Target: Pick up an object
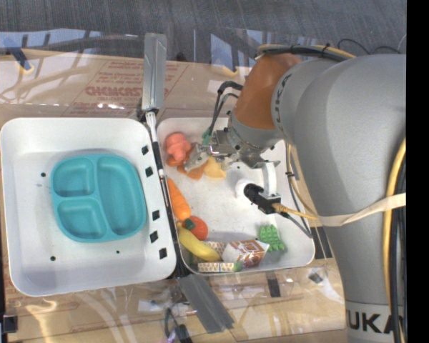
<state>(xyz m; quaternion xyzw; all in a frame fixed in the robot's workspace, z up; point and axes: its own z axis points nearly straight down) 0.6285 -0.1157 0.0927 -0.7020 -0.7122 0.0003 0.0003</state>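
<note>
The grey arm is reaching in from the right, its orange band sitting just above the gripper, which is pointing down-left.

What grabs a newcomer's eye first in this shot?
The big grey arm with its orange band, filling the right side and reaching into the right bin. Next, the teal divided plate lying alone in the left bin. Then the bright toy food in the right bin: a carrot, a banana and a pink piece near the gripper.
</note>
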